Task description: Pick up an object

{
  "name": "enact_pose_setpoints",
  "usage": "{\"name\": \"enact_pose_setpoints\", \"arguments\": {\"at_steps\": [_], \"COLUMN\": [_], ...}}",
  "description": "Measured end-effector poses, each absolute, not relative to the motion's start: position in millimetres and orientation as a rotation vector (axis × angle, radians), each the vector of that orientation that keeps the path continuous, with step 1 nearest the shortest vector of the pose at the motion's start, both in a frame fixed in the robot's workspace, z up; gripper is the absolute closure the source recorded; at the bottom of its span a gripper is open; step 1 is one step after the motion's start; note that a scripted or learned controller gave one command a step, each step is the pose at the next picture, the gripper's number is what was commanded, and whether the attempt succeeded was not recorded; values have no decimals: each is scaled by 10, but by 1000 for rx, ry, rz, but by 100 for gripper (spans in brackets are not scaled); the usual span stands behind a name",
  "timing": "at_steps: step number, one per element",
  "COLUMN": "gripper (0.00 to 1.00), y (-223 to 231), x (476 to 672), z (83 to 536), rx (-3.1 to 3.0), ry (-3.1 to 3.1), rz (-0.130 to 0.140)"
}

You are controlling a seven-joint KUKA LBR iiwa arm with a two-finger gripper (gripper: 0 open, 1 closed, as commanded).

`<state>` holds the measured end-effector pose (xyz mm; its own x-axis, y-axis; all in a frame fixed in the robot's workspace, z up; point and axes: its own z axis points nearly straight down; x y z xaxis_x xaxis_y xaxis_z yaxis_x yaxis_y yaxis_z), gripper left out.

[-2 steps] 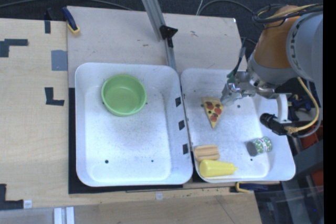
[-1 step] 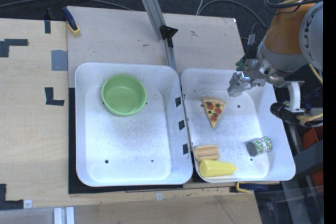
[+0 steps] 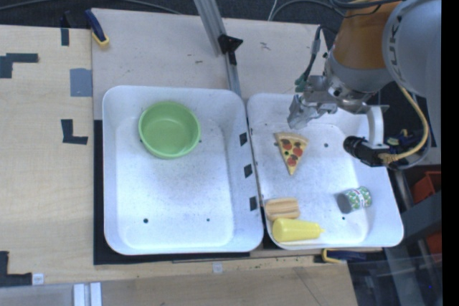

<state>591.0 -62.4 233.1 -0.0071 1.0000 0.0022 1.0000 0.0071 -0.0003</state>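
My gripper [image 3: 297,118] hangs over the far part of the right bin [image 3: 373,226], just above and beside the top edge of a toy pizza slice [image 3: 290,151]. Nothing shows between its fingers. Near the bin's front edge lie a small hot-dog bun [image 3: 282,208] and a yellow block [image 3: 296,229]. A small can with a green and white label [image 3: 355,199] lies on its side at the right. In the left bin [image 3: 122,226] sits a green bowl [image 3: 169,129].
A metal pole [image 3: 204,3] slants down from the top to the gap between the bins. Cables loop behind the right bin. The arm's grey and orange body [image 3: 380,32] fills the upper right. A blue and yellow clamp [image 3: 97,29] sits at the bench's far left.
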Motion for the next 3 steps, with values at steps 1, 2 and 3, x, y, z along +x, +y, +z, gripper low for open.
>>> {"name": "enact_pose_setpoints", "arguments": {"at_steps": [1, 2, 3], "gripper": [100, 100, 100], "y": [-115, 426, 986], "x": [6002, 6199, 6188], "z": [2411, 2362, 2396], "rx": [-2212, -2213, -2212], "ry": [-2228, -2228, -2228], "rz": [-2, -1, 0]}}
